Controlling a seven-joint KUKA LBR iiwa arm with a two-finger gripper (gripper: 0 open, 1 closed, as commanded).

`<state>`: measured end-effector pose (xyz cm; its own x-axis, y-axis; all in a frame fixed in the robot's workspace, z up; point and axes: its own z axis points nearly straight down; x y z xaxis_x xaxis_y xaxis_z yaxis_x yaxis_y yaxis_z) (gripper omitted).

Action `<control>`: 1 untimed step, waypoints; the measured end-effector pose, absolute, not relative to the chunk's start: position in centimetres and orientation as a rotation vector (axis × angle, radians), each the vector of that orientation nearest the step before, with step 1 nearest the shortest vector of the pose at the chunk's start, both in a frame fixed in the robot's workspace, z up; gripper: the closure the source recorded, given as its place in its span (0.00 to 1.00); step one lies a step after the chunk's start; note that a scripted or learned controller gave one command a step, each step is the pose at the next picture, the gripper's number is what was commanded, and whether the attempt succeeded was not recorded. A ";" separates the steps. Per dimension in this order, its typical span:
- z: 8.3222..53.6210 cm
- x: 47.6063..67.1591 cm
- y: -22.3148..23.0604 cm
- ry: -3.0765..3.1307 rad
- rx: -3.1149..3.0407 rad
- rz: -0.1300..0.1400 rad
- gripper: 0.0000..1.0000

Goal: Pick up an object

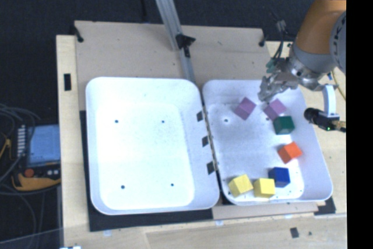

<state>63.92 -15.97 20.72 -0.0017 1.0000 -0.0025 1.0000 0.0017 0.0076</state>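
My gripper (269, 92) hangs over the far part of the right bin (233, 137), just above and between two purple blocks. One purple block (245, 108) lies to its lower left, the other purple block (275, 108) directly below it. Further down the bin's right side sit a green block (284, 124), an orange block (289, 151) and a blue block (280, 175). Two yellow blocks (240, 185) (264, 186) rest at the bin's near edge. Nothing shows between the fingers.
The left bin (145, 143) stands beside the right one. A slanted metal pole (166, 3) rises from the bench behind the bins. A blue box with cables (44, 146) lies off the bench at the left.
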 end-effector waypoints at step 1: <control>22.0 64.0 -11.5 2.227 2.213 0.004 1.00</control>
